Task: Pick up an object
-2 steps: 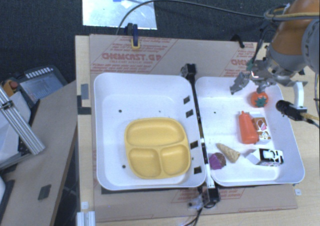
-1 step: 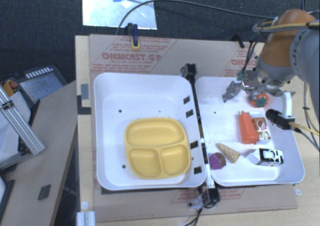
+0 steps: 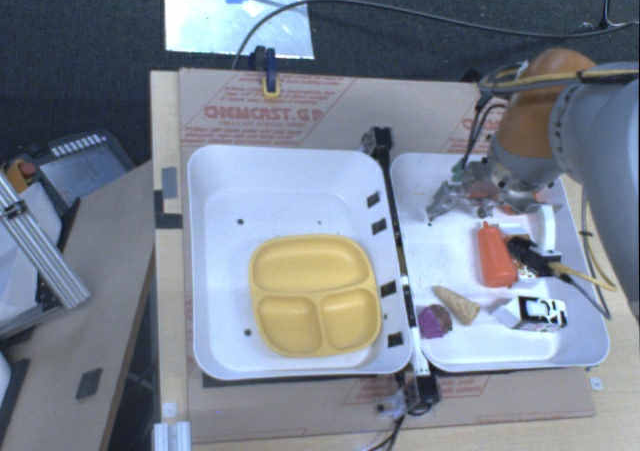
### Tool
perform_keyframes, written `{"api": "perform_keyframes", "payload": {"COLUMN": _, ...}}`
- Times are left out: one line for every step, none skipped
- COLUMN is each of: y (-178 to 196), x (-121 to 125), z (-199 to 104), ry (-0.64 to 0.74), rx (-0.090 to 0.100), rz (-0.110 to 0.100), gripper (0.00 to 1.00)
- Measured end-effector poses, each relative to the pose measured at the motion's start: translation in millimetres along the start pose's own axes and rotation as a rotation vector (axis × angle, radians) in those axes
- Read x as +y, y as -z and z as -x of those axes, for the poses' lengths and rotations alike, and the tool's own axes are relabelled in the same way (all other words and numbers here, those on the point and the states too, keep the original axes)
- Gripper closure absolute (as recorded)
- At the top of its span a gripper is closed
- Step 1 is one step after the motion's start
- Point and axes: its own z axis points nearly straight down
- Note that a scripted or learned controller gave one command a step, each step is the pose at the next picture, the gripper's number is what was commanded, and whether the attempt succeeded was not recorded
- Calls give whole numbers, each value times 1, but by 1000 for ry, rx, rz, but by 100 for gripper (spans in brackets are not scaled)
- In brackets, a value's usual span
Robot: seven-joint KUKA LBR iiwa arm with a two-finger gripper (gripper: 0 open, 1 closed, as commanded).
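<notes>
My gripper (image 3: 440, 207) hangs low over the upper left part of the right bin (image 3: 420, 174), above bare white floor. An orange bottle-shaped thing (image 3: 493, 255) lies to its right and a little nearer the front. Closer to the front edge lie a tan cone (image 3: 457, 303), a purple lump (image 3: 434, 320) and a small black-and-white box (image 3: 541, 312). Nothing shows in the gripper's grasp.
The left bin (image 3: 215, 179) holds a yellow divided tray (image 3: 313, 294) in its front half. A black divider (image 3: 392, 229) runs between the two bins. My grey arm (image 3: 590, 129) crosses the right bin's far right corner.
</notes>
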Motion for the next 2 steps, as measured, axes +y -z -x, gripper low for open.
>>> {"api": "perform_keyframes", "payload": {"y": 14, "x": 1, "z": 1, "ry": 1, "rx": -1, "rz": 5, "gripper": 100}}
{"api": "perform_keyframes", "payload": {"y": 73, "x": -5, "z": 6, "ry": -5, "rx": -1, "rz": 6, "gripper": 100}}
